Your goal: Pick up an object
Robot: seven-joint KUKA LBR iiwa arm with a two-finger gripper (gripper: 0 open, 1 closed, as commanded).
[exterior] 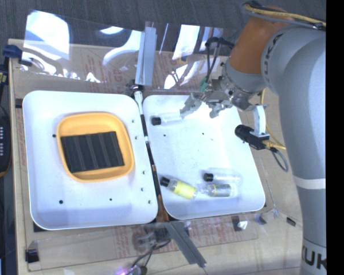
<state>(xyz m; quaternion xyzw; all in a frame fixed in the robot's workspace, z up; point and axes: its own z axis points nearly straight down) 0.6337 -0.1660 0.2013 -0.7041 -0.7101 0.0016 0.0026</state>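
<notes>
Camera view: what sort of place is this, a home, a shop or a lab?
Most likely a robotics lab bench set up for grasping trials: two white bins side by side, a grey industrial arm reaching in, and small test items such as a yellow marker.

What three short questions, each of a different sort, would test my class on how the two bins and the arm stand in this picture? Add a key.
1. True or false: the yellow tray lies in the left bin.
2. Which item in the right bin lies closest to the gripper?
A. the yellow marker
B. the black-capped clear tube
C. the small clear bottle
3. Fill in: the gripper hangs over the right bin's ___ edge, far or near.

Key: 1 true; 2 B; 3 far.
</notes>
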